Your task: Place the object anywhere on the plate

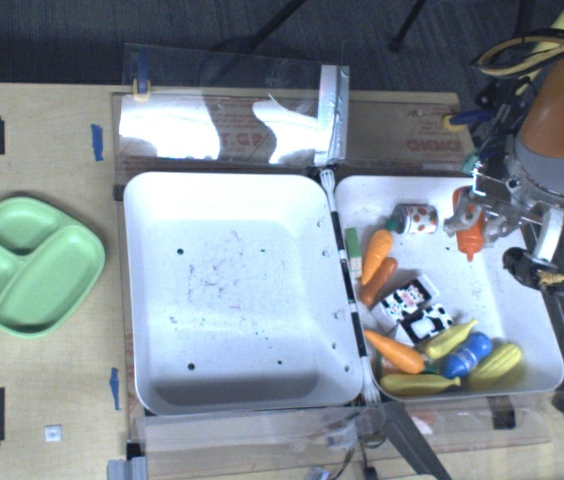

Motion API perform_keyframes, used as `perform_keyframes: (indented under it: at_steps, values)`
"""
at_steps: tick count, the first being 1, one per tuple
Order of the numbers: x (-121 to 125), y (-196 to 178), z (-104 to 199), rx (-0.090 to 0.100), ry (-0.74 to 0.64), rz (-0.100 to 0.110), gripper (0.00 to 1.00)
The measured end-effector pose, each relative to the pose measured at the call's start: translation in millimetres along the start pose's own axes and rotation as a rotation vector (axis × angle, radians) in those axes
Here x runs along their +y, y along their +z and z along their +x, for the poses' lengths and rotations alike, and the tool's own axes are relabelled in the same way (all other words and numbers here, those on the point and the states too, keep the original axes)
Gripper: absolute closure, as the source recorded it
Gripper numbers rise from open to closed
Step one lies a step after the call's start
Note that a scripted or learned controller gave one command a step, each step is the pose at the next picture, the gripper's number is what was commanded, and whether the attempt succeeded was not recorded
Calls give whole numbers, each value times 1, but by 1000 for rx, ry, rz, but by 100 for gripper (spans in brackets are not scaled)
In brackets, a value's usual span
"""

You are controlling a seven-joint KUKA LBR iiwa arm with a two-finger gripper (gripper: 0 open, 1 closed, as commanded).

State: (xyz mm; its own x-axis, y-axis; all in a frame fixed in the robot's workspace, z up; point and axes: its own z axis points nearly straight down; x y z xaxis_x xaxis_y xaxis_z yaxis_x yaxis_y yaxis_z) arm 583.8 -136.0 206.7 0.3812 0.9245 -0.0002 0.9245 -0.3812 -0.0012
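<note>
Showing the arm over the right bin, with the plate far across the table.

Claw: the claw (474, 230) hangs above the far right part of the right bin (522, 313); a small orange-red object (470, 238) shows at its tip and appears to sit between the fingers, so the claw is judged closed on it, though the view is coarse.
Object: the orange-red object is raised at the claw's tip, over the bin's far end, apart from the pile below.
Pile: carrots (376, 265), a black-and-white toy (414, 308), yellow bananas (447, 360) and a blue piece (470, 351) lie along the bin's left wall and near end; a small can (419, 218) lies near the far wall.
Left bin: the left bin (232, 288) sits touching the right one, between it and the plate.
Plate: the green divided plate (27, 265) rests at the table's left edge, well apart from the claw.
Progress: pick-up seems done; carrying across the left bin and setting down on the plate remain.
</note>
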Motion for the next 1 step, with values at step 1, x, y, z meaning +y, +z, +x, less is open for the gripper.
perform_keyframes:
  at_steps: [1]
  values:
    - [-87, 65, -14, 1, -242, 4, 100]
